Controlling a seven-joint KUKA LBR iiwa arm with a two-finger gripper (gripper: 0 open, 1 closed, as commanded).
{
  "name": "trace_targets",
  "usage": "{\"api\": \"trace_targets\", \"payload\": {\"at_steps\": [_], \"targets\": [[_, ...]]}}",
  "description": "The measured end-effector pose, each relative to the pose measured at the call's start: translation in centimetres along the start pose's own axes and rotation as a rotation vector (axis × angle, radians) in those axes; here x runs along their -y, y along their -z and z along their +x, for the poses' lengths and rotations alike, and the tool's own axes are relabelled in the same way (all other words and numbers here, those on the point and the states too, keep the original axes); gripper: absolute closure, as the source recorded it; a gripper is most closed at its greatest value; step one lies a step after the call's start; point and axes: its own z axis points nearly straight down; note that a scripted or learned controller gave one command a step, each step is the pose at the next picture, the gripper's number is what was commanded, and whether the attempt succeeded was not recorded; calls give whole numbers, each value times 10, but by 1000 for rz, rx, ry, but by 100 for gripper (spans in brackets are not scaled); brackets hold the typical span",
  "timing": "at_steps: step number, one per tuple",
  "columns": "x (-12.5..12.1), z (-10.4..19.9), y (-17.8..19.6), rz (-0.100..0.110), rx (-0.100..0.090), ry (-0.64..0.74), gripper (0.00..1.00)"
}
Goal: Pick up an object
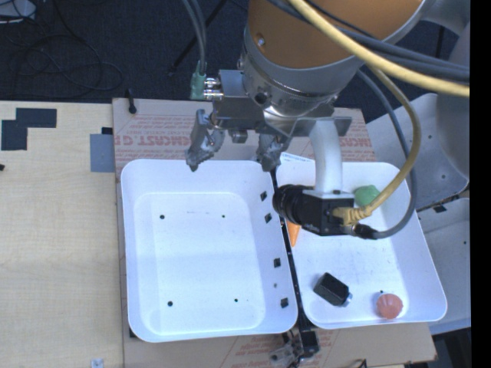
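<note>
White plastic forms both shallow bins: the left bin (146, 282) occupies the centre-left of the frame, and the right bin (418, 271) lies beside it at lower right. The gripper (234, 158) hangs at upper centre, over the far rim of the left bin, with its two fingers (201, 150) spread wide apart and nothing between them. The grey arm (307, 60) with its orange band fills the upper right. A black block (332, 289) lies tilted on the floor of the right bin, near the lower edge. A pink ball (389, 305) rests just beside it, toward the lower right corner. A green object (367, 195) sits at mid-right, partly hidden behind a yellow cable (403, 176). An orange object (293, 231) shows near the divider, mostly covered by a black fitting (311, 209).
</note>
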Motion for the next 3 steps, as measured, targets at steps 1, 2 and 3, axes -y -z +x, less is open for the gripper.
{"api": "trace_targets", "payload": {"at_steps": [1, 2, 3], "targets": [[0, -3, 10, 3, 3, -3, 100], [-86, 9, 0, -3, 2, -10, 100], [-57, 8, 1, 1, 2, -7, 100]]}}
